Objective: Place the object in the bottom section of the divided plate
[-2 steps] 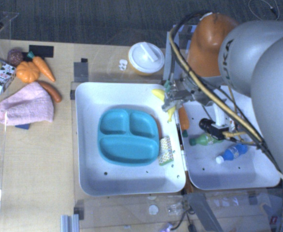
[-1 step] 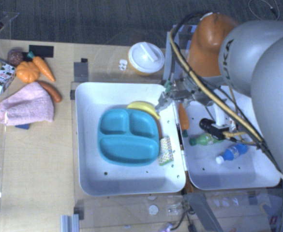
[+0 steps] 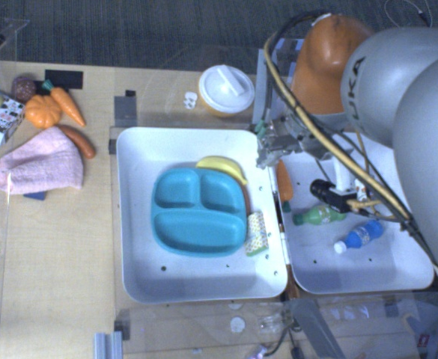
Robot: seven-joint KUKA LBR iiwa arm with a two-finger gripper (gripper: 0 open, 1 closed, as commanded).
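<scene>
A: Where was the divided plate seen?

B: It was set in the left bin, blue and three-sectioned. A banana was laid against the plate's upper right rim, and a patterned sponge was leaned at the plate's lower right corner.

A: And the end effector?

B: It was held just right of the plate, over the edge between the bins. Whether it was open or closed could not be told, and nothing was seen gripped in it.

A: Anything further right?

B: A green bottle and a blue bottle were laid in the right bin.

Smooth plastic divided plate (matt blue), fuzzy pink cloth
</scene>
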